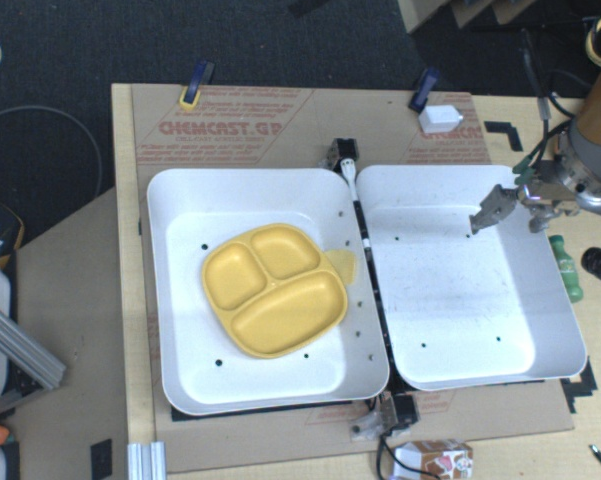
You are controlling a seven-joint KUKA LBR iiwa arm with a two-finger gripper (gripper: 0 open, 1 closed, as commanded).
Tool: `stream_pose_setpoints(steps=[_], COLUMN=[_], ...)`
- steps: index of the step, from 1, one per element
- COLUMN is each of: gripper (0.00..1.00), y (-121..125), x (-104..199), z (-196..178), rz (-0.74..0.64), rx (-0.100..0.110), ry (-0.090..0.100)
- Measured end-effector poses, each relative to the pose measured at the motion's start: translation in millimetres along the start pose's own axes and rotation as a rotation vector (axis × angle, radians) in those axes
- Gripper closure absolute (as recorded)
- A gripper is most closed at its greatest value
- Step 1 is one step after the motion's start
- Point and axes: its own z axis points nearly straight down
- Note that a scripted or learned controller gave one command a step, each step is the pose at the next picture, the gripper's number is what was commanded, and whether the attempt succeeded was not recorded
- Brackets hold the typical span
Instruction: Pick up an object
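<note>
We log a yellow tray (274,290) lying flat in the left bin (170,268), just left of the seam between bins. The gripper (510,214) hovers over the right bin (450,298), well apart from the tray; fingers spread, nothing between them. A green marker (566,266) lies beyond that bin's right rim.

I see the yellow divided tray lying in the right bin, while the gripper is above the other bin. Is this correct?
Not quite. The camera view shows the yellow divided tray lying in the left bin, not the right one. The gripper is above the other bin, the right bin.
</note>
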Motion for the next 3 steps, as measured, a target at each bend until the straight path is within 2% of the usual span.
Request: stream_pose_setpoints(steps=[1, 2, 3], gripper=[0.00, 0.00, 1.00], y=[-53, -76, -75], x=[42, 105, 102], z=[-38, -86, -94], rz=[-0.003, -0.007, -0.002], rx=[0.002, -0.007, -0.005], ry=[0.002, 0.000, -0.001])
